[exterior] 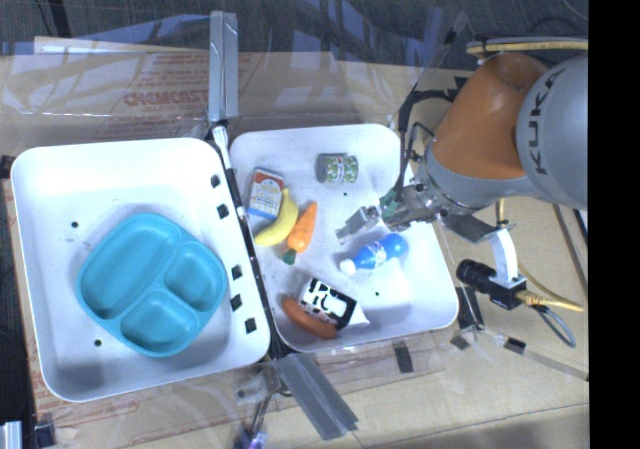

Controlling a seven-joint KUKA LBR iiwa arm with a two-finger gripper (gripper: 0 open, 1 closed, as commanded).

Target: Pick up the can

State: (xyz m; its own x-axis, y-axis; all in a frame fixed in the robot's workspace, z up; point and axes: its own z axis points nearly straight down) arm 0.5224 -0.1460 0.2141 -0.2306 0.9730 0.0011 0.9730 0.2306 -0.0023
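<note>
The can (338, 169) lies on its side near the back of the right bin (300, 142), its label green and silver. My gripper (362, 220) hangs over the middle of that bin, in front of the can and slightly to its right, well apart from it. It is just above a blue bottle (376, 253). Nothing shows in its grasp. The grey arm with its orange band (480, 132) comes in from the right over the bin's rim.
The right bin also holds a small carton (265, 193), a banana (278, 223), a carrot (302, 225), a black-and-white pack (328, 303) and a brown sausage-like item (303, 319). A blue divided plate (150, 282) sits in the left bin (60, 172).
</note>
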